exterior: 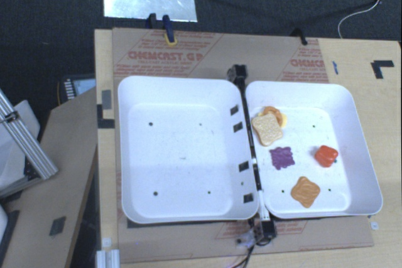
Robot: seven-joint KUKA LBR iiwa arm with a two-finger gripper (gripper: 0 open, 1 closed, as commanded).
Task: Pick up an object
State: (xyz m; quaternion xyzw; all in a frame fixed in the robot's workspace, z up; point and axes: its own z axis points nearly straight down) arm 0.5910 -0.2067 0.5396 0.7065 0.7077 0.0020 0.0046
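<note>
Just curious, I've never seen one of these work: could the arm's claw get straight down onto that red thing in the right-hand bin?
Probably yes. The red thing lies alone on the right bin's floor, apart from its neighbours, with nothing over it.

Red "CHEMCAST GS" print on cardboard sheet (164, 54) under bins.

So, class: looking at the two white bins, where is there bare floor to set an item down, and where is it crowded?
The left white bin offers a broad bare floor between all four walls. The right white bin is crowded toward the divider: tan bread slice, purple flat piece, red rounded piece, orange-brown biscuit-like piece. Its bare patches lie along the far wall and the right wall.
</note>
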